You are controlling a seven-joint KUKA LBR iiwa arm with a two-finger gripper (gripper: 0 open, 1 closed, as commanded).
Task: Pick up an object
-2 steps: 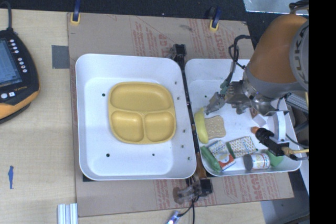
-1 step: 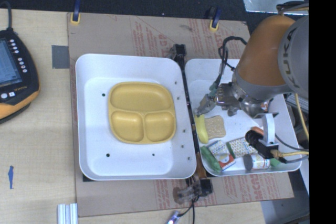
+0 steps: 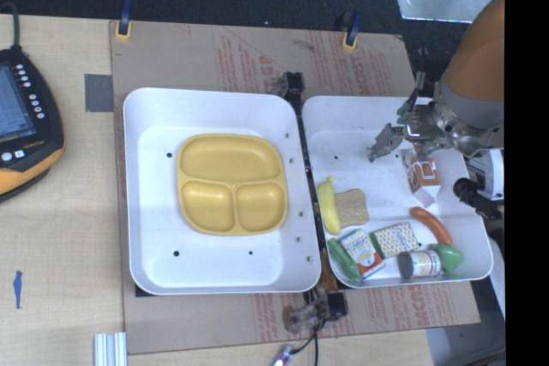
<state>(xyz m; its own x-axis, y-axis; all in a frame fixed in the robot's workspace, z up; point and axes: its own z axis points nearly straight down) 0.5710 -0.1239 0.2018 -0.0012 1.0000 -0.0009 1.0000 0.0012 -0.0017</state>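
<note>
One gripper [image 3: 388,141] above right bin [image 3: 343,111], yellow tray [image 3: 232,183] in left bin [image 3: 146,184]

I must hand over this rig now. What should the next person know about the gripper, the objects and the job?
Gripper: over the upper part of the right bin, holding nothing visible; whether the fingers are open is unclear.
Objects: banana, sausage, small bottle and packets lie along the right bin's near side. A yellow divided plate sits in the left bin.
Done: nothing picked up.
Left: grasp and lift one object.
</note>
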